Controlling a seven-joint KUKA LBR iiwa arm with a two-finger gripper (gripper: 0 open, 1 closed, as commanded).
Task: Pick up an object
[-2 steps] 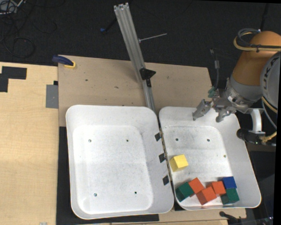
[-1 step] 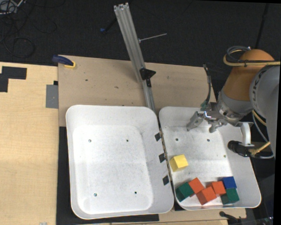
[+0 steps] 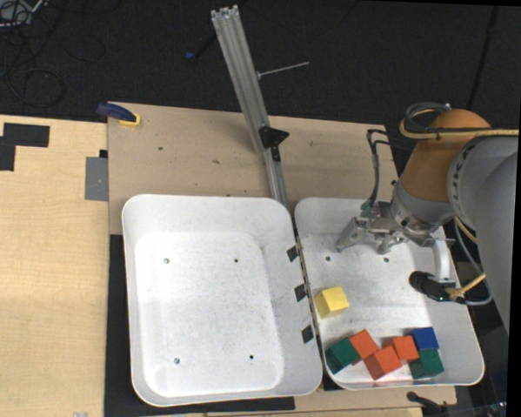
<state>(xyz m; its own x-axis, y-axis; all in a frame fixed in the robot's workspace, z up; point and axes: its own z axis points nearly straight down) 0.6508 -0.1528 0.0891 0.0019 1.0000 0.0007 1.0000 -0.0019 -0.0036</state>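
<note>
- The hand [image 3: 374, 236] hangs over the far part of the right bin [image 3: 470, 367]; whether it is open or closed I cannot tell, and nothing shows in its grip.
- The yellow block [image 3: 332, 300] lies nearest, toward the camera and slightly left, alone.
- The red, green and blue blocks [image 3: 388, 352] crowd the near edge, touching.

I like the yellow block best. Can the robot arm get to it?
Probably yes. The yellow block sits alone in the right bin, apart from the other blocks, and the gripper hangs just beyond it with nothing between.
</note>
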